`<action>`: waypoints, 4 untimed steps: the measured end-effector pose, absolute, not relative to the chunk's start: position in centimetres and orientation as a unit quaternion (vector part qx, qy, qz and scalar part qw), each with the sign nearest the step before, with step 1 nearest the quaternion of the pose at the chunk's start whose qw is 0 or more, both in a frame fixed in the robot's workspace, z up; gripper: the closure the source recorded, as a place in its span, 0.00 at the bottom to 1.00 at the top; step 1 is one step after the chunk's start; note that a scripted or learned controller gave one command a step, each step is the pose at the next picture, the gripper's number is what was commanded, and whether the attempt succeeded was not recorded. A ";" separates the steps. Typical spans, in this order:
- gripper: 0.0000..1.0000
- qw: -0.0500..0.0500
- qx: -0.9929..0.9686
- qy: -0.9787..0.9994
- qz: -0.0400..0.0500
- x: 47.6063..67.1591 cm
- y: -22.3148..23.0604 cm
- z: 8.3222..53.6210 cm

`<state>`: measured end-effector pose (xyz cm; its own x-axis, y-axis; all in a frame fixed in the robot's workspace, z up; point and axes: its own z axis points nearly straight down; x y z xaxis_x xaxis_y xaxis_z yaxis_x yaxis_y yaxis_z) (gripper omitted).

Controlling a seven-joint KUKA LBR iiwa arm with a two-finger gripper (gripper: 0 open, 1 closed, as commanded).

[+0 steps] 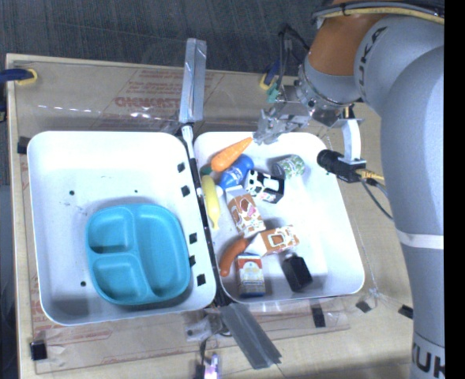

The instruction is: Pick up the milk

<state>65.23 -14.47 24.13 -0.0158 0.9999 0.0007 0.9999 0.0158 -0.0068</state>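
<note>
Over the right bin's point(346, 235) far rim, gripper point(273, 127) hovering, finger state indiscernible, nothing visibly held, milk point(264, 185) lying mid-bin, just right of blue item point(234, 171), near carrot point(230, 154).

A robotics lab: clamped bench point(98, 93), two white bins point(50, 156), grey arm point(406, 77) overhead.

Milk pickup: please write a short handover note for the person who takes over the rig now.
Gripper: above the far rim of the right bin, holding nothing that I can see.
Milk: the black-and-white carton lies in the right bin among the other items, between the carrot and the green can.
Done: nothing lifted yet.
Left: descend, grasp the milk, lift.
</note>
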 end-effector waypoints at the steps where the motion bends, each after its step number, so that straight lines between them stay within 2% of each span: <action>1: 0.00 0.003 -0.701 -0.713 0.002 65.2 -14.4 24.1; 2: 0.00 0.001 -0.685 -0.729 0.001 61.4 -19.0 19.8; 3: 0.00 -0.012 -0.706 -0.709 -0.006 59.3 -21.0 12.0; 4: 0.00 -0.025 -0.690 -0.723 -0.008 58.7 -17.3 11.2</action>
